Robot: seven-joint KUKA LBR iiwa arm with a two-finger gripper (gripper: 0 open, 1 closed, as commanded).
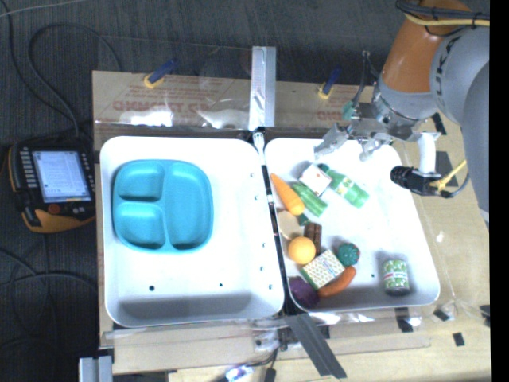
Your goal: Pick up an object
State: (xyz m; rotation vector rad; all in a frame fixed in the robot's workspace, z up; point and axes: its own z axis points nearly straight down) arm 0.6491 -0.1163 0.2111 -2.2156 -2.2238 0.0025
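My gripper (348, 146) hangs over the back of the right bin (413, 213), its two fingers spread open with nothing between them. Just below and left of it lies a green bottle with a white label (343, 186). Beside that are a green cucumber-like piece (309, 197) and an orange carrot (286, 195). Toward the front lie an orange ball (301, 250), a patterned box (322, 268), a dark green round piece (347, 253), a red-orange chili (337, 282), a purple piece (301, 291) and a small green can (395, 274).
The left bin (119, 285) holds a blue divided plate (162, 204). A metal post (262, 86) stands behind the divider between the bins. A tablet pendant (52, 183) lies off the bench at the left. Clamps (161, 72) sit on the back board.
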